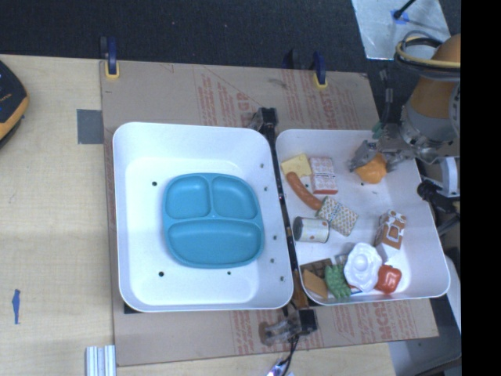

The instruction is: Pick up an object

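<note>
At upper right, we are seeing the gripper [374, 157] sitting over an orange object [372, 171] in the right bin [438, 251]; we cannot tell its grip state.

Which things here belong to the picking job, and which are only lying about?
Job: gripper; orange piece at its tip; hot dog; small can; right bin.
Lying about: blue divided plate; left bin; blue clamps.
</note>
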### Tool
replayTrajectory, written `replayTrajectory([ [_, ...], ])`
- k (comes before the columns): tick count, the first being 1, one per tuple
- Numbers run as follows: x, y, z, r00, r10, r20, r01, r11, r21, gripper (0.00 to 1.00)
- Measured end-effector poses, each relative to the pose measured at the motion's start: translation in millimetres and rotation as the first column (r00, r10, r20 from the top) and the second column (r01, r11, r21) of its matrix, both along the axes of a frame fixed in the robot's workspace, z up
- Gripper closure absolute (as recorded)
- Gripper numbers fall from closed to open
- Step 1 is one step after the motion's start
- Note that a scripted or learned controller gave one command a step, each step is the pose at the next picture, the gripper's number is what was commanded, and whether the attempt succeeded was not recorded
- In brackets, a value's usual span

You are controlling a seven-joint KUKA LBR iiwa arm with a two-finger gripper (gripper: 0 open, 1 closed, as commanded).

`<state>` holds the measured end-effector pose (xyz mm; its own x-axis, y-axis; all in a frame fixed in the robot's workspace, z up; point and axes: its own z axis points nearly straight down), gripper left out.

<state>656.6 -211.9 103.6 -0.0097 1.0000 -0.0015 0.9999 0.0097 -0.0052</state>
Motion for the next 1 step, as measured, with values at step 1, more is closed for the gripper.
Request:
replayTrajectory([
  [1,-10.5,55.2,-10.8,1.000,-0.001,0.003,0.001,1.000,0.000,1.00],
])
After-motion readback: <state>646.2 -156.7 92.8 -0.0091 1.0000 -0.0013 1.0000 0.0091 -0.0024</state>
